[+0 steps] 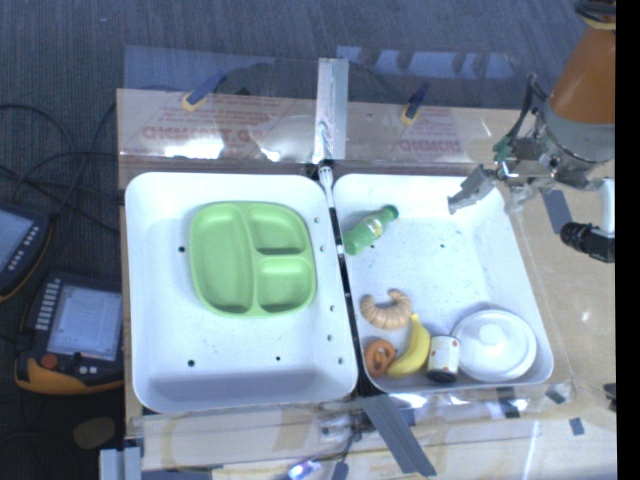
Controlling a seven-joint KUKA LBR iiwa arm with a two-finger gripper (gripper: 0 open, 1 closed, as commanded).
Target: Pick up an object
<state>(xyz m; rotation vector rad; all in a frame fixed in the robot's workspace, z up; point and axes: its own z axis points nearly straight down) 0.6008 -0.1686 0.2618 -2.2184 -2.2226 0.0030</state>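
We see our gripper (pixel 480 190) hanging over the right bin's (pixel 500 258) far right corner, nothing in it; whether the jaws are open or closed, we cannot tell. The pickable things crowd that bin's near edge: croissant (pixel 387 309), banana (pixel 410 348), white bowl (pixel 493 344). The green bottle (pixel 367 228) leans against the dividing wall, awkward to straddle. The bin's middle lies open, so we judge descent easiest there.

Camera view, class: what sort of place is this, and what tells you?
Probably a robotics lab bench for grasping trials: two white bins side by side, toy food such as a banana, and a robot arm's hand at the right.
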